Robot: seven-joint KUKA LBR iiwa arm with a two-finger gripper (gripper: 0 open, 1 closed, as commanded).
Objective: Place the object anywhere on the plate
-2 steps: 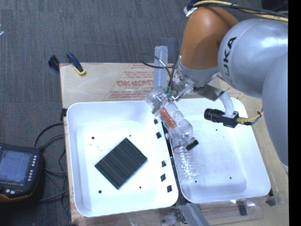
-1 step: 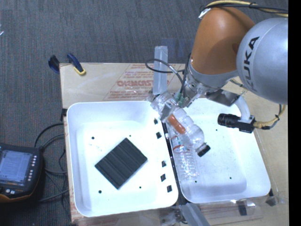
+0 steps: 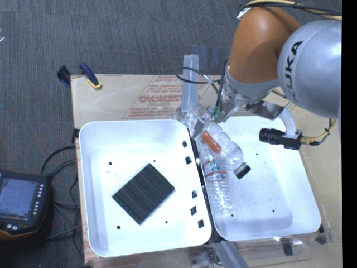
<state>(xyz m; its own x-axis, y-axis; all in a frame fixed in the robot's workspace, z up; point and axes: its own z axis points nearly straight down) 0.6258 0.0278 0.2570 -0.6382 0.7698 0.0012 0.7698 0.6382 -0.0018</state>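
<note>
The gripper [image 3: 196,115] hangs at the top left corner of the right bin [image 3: 281,208], just beside the dividing rims, and its transparent fingers blur into the clear plastic beneath, so whether they are spread or pressed together cannot be told, nor whether anything sits between them; directly below it, against that bin's left wall, lies a clear plastic bottle [image 3: 222,191] with a label band, and above that a second clear bottle [image 3: 223,147] with an orange label and a black cap pointing toward the bin's middle; the two overlap and their outlines are hard to separate; the dark ribbed square plate [image 3: 144,193] lies tilted in the middle of the left bin [image 3: 92,149], well apart from the bottles; both bins rest on a plywood bench [image 3: 120,96] with red printing, two clamps [image 3: 78,75] at its far left corner; grey carpet surrounds the bench, and a teach pendant [image 3: 21,204] with a lit screen sits on the floor left of the left bin, its cable looping toward it; the arm's orange band and grey casing hide the right bin's far edge.
</note>
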